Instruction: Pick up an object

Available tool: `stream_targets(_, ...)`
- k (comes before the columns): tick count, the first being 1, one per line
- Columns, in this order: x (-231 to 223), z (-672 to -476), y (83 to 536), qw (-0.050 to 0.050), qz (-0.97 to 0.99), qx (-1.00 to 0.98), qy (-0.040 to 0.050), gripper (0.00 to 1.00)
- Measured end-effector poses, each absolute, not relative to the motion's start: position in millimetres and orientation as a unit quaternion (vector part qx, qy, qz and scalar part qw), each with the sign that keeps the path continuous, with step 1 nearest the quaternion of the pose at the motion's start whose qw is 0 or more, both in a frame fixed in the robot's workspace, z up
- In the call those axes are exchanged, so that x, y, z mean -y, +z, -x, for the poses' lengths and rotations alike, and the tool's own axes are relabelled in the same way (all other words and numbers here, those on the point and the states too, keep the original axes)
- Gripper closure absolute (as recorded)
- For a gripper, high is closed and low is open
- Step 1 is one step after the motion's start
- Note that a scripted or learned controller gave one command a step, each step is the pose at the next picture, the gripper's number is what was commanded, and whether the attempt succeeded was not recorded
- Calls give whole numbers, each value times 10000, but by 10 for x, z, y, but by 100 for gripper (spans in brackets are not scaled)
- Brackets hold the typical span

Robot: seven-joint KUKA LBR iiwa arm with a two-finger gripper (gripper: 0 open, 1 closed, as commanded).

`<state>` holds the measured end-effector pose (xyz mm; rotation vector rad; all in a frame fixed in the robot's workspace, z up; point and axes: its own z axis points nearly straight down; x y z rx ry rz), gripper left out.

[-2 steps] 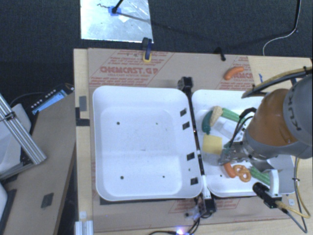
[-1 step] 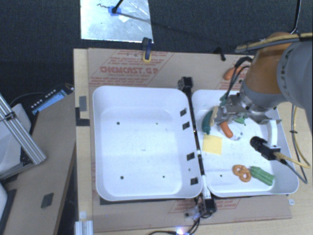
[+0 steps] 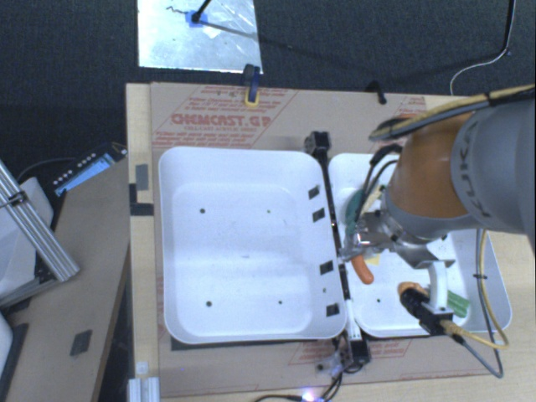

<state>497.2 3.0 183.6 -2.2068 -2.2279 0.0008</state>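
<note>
- The left bin (image 3: 243, 258) is a shallow tray of smooth white plastic with rounded corners; a few small dark dots mark its floor.
- The right bin (image 3: 381, 312) is of the same white plastic, and the arm (image 3: 469, 166) covers much of it. The arm is a matte grey cylinder with a glossy orange band.
- A small orange object (image 3: 363, 270), elongated and rounded like a stub of carrot, lies in the right bin near its left wall, in the centre-right of the frame.
- The gripper (image 3: 362, 243) sits just above that orange object. Whether it is open or closed, or has hold of anything, cannot be told.
- A flat green piece (image 3: 458, 305) lies at the lower right of the right bin.
- Both bins rest on a tan cardboard sheet (image 3: 222, 117) printed with red lettering.
- A crinkled, shiny foil sheet (image 3: 199, 22) lies on the dark floor at the upper left.
</note>
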Motion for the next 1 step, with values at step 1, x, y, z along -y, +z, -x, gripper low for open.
stream_targets(1, -882, -5296, 2198, -3, 7023, 7119, -35, 100)
